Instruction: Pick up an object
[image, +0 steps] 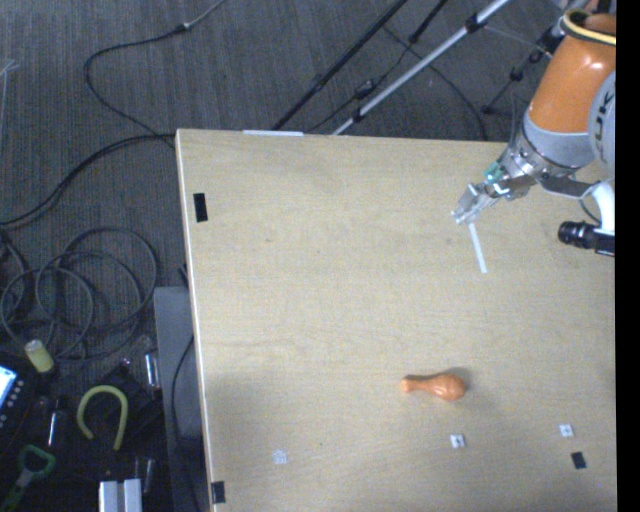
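So the gripper (468, 210) sits up in the top right corner over the bench (330, 300), at the end of the grey arm with the orange band (572, 75). It's too small and blurry to tell how it's set. A thin white stick (478, 250) slants down just below it, can't tell if they touch. The orange pear-shaped object (436, 386) lies flat well away, toward the near edge. Cables (80, 290) sprawl on the floor to the left.

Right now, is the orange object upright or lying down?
Lying down: the orange object rests on its side on the tabletop, narrow end pointing left.
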